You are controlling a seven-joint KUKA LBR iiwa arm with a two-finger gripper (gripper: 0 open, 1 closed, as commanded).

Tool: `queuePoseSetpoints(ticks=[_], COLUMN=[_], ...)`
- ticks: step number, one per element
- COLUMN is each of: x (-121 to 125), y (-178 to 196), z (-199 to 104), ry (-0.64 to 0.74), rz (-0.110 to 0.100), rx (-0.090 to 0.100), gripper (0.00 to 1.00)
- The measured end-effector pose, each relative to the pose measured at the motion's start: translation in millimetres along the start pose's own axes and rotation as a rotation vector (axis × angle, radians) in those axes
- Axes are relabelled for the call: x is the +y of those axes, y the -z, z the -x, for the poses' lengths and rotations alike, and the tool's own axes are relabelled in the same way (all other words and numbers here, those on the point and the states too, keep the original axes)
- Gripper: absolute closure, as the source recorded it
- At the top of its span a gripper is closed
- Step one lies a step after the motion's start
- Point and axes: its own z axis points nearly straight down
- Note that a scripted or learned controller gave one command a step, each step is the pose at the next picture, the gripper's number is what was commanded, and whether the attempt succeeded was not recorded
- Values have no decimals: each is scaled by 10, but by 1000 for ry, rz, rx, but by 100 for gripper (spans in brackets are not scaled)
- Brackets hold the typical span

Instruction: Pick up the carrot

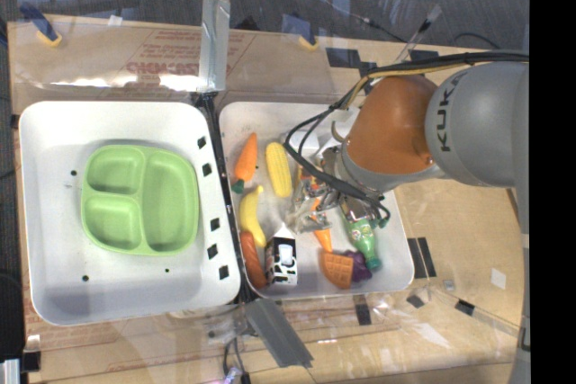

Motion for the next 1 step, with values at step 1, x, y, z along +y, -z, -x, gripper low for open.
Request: queuePoseSetpoints(ticks=[1], x=[-75], y=[1149], z=[296], ry=[13], rz=[-8], rx=[-12], gripper=[100])
